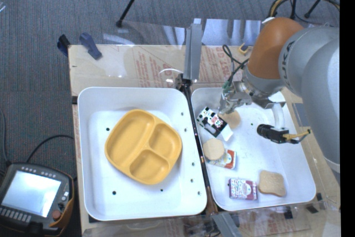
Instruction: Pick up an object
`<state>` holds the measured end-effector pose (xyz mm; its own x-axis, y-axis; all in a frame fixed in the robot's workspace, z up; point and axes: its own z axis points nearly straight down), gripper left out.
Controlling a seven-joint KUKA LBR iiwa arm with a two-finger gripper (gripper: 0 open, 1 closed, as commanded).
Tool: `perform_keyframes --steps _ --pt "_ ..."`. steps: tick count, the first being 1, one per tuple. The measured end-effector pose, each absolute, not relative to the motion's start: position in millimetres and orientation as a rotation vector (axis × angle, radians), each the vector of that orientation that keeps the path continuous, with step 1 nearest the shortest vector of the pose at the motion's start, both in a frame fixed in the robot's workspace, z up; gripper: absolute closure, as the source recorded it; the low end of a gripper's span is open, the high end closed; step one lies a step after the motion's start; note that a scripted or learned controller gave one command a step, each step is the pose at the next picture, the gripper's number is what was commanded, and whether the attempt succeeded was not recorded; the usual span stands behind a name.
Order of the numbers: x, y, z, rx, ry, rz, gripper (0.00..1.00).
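Note:
My gripper [227, 106] hangs over the upper left part of the right bin [297, 164], reaching in from the right. Just below it lies a small tan piece [233, 119], and beside that a black-and-white cow-patterned carton [212, 121] rests tilted near the bin's left wall. I cannot tell whether the gripper touches either one. Farther toward the front lie a round tan bun [213, 149], a small white-and-red packet [227, 160], a maroon box [242, 188] and a slice of toast [272, 183].
The left bin [94, 197] holds a yellow divided plate [143, 146]. A grey upright post [192, 55] stands behind the wall between the bins. A handheld control pendant [33, 194] lies on the floor at the lower left.

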<state>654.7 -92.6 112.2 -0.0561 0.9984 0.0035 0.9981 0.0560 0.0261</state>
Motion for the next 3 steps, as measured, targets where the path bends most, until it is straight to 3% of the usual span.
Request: perform_keyframes --steps 1,2,3 --pt "649.0 -85.4 93.7 2.769 1.470 0.017 1.00" --pt "643.1 -85.3 114.5 2.992 0.970 -0.011 1.00" --pt "630.7 -100.0 111.0 3.129 0.314 -0.016 1.00"
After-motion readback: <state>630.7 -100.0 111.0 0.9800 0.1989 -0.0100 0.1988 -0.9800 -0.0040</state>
